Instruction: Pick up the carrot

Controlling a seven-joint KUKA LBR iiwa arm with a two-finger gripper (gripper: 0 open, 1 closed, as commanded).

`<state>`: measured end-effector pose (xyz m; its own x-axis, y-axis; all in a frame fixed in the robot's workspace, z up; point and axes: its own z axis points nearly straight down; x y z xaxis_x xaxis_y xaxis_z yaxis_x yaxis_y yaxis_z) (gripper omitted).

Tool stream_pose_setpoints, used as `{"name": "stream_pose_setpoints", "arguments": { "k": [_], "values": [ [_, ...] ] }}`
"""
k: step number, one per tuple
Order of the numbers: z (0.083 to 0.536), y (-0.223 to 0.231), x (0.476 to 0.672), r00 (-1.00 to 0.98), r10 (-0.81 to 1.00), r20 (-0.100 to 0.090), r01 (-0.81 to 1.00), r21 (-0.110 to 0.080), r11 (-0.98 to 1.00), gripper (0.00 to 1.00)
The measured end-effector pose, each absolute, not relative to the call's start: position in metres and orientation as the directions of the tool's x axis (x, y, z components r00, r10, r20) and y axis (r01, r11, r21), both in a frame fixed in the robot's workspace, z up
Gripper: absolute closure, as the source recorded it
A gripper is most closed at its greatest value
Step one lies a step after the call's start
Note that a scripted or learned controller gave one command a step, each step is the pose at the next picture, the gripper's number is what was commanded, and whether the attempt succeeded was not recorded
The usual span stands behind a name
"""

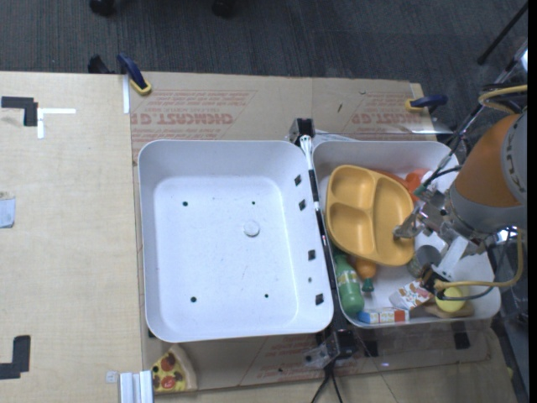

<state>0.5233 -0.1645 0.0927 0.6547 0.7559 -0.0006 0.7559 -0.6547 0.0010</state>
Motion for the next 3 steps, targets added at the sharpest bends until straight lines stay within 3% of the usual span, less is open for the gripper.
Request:
{"name": "stream_pose_setpoints", "arguments": {
  "k": [1, 2, 3],
  "values": [
    [0.095, -0.115, 0.572, 0.792, 0.610, -0.006, 0.610, 0.013, -0.792, 0.00],
    [0.099, -0.126, 0.562, 0.794, 0.607, -0.040, 0.608, 0.008, -0.794, 1.00],
    [0.100, -0.124, 0.564, 0.792, 0.609, -0.034, 0.610, 0.009, -0.793, 0.00]
  ]
}}
